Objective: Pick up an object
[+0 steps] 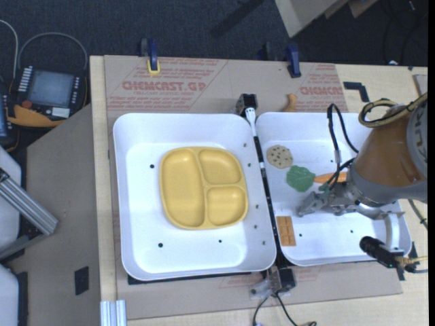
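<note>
A: Which piece suits the claw (pixel 304 208)?

B: The green, leafy plastic toy vegetable (pixel 300 178) just up-left of it in the right white bin (pixel 319 246). It looks light and stiff; pinch across its middle.

A: The claw's grip?

B: Can't tell. The round speckled cookie toy (pixel 279 156) lies farther up-left.

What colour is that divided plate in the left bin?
Pale yellow; the divided plate shows plainly in the overhead camera view.
</note>
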Tool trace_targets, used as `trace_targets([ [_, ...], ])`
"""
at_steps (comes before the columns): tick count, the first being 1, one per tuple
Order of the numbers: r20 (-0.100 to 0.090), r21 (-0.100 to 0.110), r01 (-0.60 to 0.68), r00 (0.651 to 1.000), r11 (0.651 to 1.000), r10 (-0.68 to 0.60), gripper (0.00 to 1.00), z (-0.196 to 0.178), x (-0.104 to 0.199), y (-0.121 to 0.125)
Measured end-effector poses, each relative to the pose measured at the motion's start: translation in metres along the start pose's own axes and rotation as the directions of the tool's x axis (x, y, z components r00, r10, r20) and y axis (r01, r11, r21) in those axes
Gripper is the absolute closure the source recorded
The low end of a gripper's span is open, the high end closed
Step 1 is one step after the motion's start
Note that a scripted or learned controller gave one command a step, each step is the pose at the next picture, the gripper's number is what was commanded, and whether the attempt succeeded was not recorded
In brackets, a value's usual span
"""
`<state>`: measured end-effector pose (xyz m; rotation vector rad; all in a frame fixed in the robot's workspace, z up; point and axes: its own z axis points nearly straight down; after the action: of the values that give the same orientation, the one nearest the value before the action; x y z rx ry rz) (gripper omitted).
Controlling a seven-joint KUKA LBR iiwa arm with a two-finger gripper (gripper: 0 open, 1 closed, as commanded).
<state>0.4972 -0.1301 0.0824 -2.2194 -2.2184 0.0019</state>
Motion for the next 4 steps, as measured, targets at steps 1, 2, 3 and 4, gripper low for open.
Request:
trace_targets([
  [1,0.002,-0.005,-0.001,1.000,1.000,0.001,1.00,-0.013,0.000,0.001],
  [2,0.003,-0.008,0.001,1.000,1.000,-0.001,1.00,-0.056,0.002,-0.002],
  [3,0.004,-0.011,0.001,1.000,1.000,-0.001,1.00,-0.113,-0.005,0.006],
  [4,0.004,-0.008,0.002,1.000,1.000,-0.002,1.00,-0.138,-0.005,0.007],
])
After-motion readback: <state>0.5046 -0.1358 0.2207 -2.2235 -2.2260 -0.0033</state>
